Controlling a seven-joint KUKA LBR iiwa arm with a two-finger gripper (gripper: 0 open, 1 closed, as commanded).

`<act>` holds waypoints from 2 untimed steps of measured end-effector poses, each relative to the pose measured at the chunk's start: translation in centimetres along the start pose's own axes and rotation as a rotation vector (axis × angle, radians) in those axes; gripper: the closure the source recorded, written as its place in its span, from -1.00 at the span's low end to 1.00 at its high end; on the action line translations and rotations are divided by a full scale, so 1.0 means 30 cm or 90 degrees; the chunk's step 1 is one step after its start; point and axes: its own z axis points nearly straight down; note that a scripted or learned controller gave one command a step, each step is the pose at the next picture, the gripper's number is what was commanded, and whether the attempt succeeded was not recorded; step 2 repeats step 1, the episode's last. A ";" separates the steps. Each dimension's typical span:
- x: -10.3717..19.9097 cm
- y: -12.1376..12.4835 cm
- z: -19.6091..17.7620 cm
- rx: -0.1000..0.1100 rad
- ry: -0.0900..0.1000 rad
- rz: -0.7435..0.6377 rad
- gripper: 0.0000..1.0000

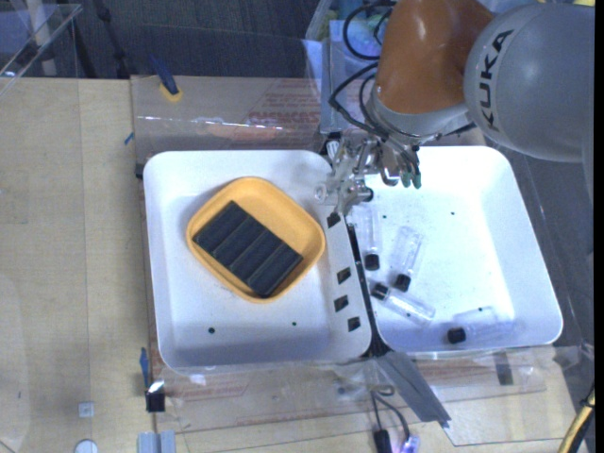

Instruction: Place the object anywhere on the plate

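Yellow plate (284, 207) lies in the white bin on the view's left (189, 333), and a dark ribbed slab (250, 246) rests flat on it, wholly inside the rim and slightly skewed to the bin's walls. Both bins stand on the pale wooden tabletop (66, 253).

In the bin on the view's right (505, 253), several small clear tubes with black caps (406, 302) are scattered from the front edge towards the middle, apart from one another. A few small black marks (342, 276) run along the wall where the two bins meet.

Farther back, the gripper (363, 173) hangs over that shared wall near the bins' rear, well apart from the slab and the plate. Whether it is apart or together cannot be told, and nothing can be made out in it.

Above it rises the orange band (425, 45) and the grey arm (547, 74).
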 end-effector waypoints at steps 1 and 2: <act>0.000 0.000 -0.001 0.000 0.000 0.000 -1.00; 0.000 0.000 -0.001 0.000 0.000 0.000 -1.00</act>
